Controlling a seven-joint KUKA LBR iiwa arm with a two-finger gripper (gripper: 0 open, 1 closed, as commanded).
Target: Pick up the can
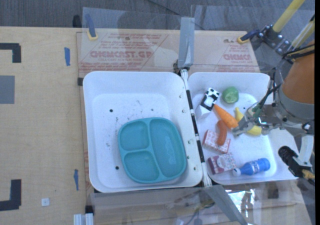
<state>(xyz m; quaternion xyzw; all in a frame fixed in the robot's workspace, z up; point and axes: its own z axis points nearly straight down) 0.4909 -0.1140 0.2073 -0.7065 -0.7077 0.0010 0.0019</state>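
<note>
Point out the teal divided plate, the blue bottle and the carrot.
Teal divided plate (151, 150), camera view, its middle divider.
Blue bottle (256, 166), camera view, its blue body.
Carrot (225, 116), camera view, mid-length of it.

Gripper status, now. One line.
Gripper: low in the right bin beside the banana; open or closed cannot be told.

The counter (40, 119) is pale wood, marked with black tape corners and short blue tape strips. Two shallow white bins sit on it side by side, touching: the left bin (100, 94) and the right bin (260, 80). A clear sheet printed with red lettering (125, 49) lies under their far edges.
</note>
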